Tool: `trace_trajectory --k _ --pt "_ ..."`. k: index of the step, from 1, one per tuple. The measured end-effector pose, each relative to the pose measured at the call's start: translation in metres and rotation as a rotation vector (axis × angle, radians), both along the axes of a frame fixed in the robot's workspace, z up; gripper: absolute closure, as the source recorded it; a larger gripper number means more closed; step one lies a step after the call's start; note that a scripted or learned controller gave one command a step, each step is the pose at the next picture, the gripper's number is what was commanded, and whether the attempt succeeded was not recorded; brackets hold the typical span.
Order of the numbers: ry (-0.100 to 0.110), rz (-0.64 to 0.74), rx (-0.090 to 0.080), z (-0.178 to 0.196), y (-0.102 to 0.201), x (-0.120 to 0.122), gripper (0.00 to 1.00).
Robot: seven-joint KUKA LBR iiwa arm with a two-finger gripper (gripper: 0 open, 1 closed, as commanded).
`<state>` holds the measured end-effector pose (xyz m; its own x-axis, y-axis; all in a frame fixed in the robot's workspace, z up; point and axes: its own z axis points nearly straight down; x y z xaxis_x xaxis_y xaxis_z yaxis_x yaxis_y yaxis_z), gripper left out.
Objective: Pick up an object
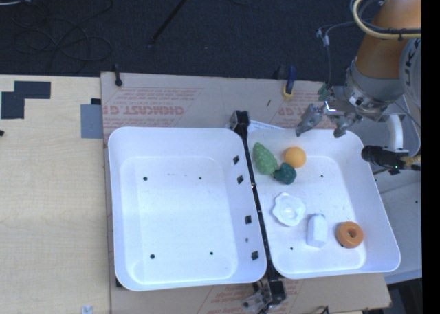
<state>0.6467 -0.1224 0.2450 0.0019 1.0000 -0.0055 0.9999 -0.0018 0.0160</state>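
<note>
The right bin (381, 213) holds several small objects: a light green leafy piece (264, 157), a dark green lump (285, 174), an orange ball (295, 157), a white flower-shaped piece (289, 209), a white block (316, 230) and an orange ring (350, 235). My gripper (323, 124) hangs over the bin's far edge, up and to the right of the orange ball. Its two fingers are spread open with nothing between them.
The left bin (179, 206) lies beside the right one, with a black divider (249, 196) between them. Both sit on a cardboard sheet (172, 103). A blue and yellow clamp (289, 82) stands at the cardboard's far edge. A black fitting (385, 156) juts in at the right.
</note>
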Motion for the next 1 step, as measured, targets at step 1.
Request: trace_trajectory --k 1 --pt "0.012 0.007 0.007 0.0418 0.0522 -0.0017 0.00"
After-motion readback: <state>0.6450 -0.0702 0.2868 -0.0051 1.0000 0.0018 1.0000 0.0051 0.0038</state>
